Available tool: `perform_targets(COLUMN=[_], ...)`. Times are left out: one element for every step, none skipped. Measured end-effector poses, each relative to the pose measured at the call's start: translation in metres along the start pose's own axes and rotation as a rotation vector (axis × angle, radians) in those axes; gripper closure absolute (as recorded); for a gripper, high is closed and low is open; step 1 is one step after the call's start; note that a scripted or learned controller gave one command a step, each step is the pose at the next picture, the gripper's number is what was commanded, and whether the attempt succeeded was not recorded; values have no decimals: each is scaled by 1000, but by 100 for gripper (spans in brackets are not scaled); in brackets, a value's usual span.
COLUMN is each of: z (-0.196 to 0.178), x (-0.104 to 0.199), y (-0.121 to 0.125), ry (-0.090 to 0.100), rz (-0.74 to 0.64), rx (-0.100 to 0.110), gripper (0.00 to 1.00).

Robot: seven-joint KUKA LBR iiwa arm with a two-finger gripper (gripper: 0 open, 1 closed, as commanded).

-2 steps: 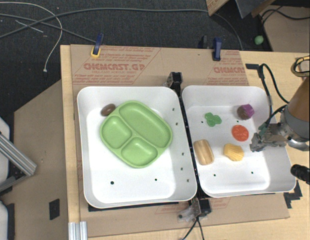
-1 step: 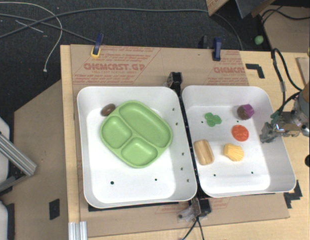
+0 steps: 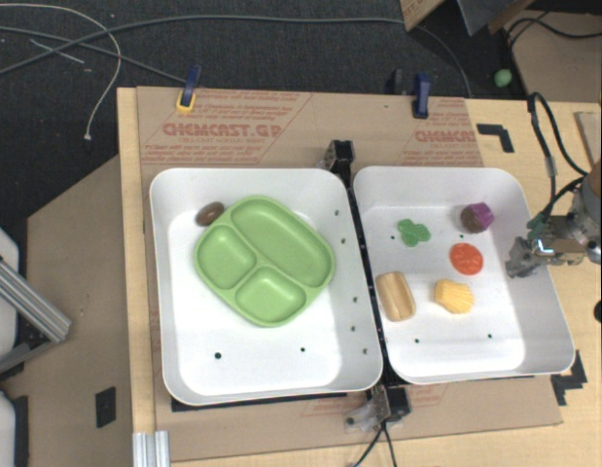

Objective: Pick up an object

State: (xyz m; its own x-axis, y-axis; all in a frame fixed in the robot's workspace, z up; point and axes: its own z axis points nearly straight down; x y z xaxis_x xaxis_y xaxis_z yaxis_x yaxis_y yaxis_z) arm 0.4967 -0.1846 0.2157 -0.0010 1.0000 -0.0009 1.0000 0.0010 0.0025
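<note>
The right bin (image 3: 495,353) holds several small items: a green leafy piece (image 3: 412,232), a purple piece (image 3: 477,216), a red round piece (image 3: 466,258), a yellow piece (image 3: 454,297) and a tan bun (image 3: 395,295). My gripper (image 3: 530,253) hangs at this bin's right rim, level with the red piece and about a hand's width to its right. Nothing is visibly in its grasp.
The left bin (image 3: 184,339) carries a green divided plate (image 3: 265,260) with a small brown item (image 3: 211,213) beside its upper left corner. Cables run along the bench's right side. Blue clamps (image 3: 421,95) hold the cardboard at the far edge.
</note>
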Motion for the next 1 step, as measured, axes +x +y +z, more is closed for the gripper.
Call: perform_targets(z=[-3], x=[42], y=[15], ry=[2], rz=[-5], rx=[0], gripper=[100])
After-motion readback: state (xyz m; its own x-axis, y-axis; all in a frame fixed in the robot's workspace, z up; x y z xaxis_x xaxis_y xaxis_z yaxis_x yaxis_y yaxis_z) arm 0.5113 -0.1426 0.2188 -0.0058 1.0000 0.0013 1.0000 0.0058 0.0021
